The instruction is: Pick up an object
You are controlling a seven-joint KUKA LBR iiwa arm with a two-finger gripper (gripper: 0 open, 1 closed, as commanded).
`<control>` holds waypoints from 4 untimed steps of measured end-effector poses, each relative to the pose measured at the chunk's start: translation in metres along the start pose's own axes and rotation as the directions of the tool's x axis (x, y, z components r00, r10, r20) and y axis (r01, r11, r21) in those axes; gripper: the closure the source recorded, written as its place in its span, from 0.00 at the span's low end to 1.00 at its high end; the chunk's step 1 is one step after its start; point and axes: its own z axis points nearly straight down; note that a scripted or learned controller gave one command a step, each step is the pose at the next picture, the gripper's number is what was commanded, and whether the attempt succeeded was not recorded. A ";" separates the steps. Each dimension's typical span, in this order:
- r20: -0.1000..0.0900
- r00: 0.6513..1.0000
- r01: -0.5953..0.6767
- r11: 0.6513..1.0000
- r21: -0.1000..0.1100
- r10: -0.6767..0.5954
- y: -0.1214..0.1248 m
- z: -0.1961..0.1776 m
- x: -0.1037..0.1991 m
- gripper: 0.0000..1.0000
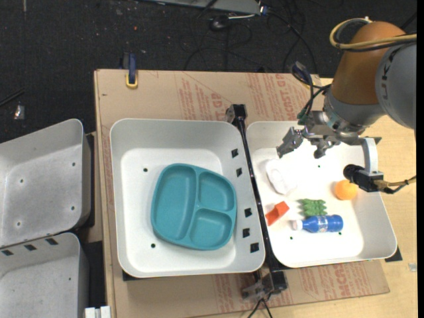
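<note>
Objects lie below the open, empty pincer [305, 145]: white piece [278, 177] nearest, orange ball [345, 189] and blue bottle [320, 224] farther.

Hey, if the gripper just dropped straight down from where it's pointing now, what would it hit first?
Probably the bare white floor of the right bin: the gripper hangs over its upper part, with the white object just to the lower left. Depth is hard to judge.
</note>
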 end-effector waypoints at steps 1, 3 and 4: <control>0.002 1.000 0.002 1.000 -0.013 -0.002 0.003 -0.007 0.000 0.00; 0.001 1.000 0.000 1.000 -0.008 0.000 -0.002 0.109 0.004 0.00; 0.002 1.000 0.000 1.000 -0.014 0.000 0.000 0.095 0.004 1.00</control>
